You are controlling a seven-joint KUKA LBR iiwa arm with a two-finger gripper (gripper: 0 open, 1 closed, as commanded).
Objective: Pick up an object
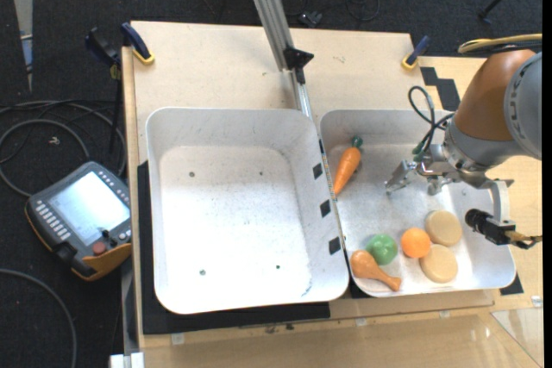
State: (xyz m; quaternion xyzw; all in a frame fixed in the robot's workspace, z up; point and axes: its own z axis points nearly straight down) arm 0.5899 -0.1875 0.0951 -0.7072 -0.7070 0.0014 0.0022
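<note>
— Where the arm (504, 112) comes in from the right edge of the surface (224, 69), what does it carry?
— A two-finger gripper (402, 178), low over the middle of the right bin (379, 125). Its metal tips look slightly spread with nothing between them, though they are small in the picture.

— What lies in that bin?
— A toy carrot (346, 167) rests near the bin's left wall, leaf end toward the far edge, tilted. It is apart from the gripper, to its left. Along the near edge sit a green ball (381, 249), an orange ball (416, 242) just beside it, and two tan round pieces (443, 246), one behind the other near the near right corner. A tan drumstick shape (375, 270) lies at the near left corner, touching the green ball.

— And the other bin?
— The left bin (172, 151) is white with small dark specks, and sits against the right one.

— Anything else?
— A control pendant (79, 220) with a lit screen lies on the floor beyond the surface's left edge.
</note>
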